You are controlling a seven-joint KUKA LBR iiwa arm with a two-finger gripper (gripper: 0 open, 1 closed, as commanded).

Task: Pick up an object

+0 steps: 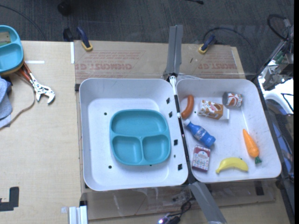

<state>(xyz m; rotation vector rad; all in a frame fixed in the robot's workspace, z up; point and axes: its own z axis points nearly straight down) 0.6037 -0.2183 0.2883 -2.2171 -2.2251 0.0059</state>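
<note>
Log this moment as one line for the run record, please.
stage: pre-grasp | left bin: teal tray | right bin: sausage, bottle, banana, carrot, can | held: nothing seen

Materials and finishes, table and two bins

Table [42, 139]: pale wood-look board, matt, smooth. Cardboard sheet [121, 59]: brown, dull, printed in red. Left bin [93, 101] and right bin [261, 171]: white plastic, smooth, faint sheen. Divided tray [140, 137]: teal plastic, smooth, satin. Sausage [187, 106]: orange-red plastic, glossy. Bottle [200, 133]: blue plastic, shiny. Can [232, 99]: metallic-looking, printed label. Two small boxes [213, 109] [201, 158]: printed, carton-like. Carrot [251, 145]: orange plastic, smooth. Banana [232, 164]: yellow plastic, smooth, slight gloss. Wrench [43, 91]: bright bare metal. Cloth [5, 101]: grey-blue fabric, soft, matt. Floor [140, 8]: dark carpet, rough weave.
</note>
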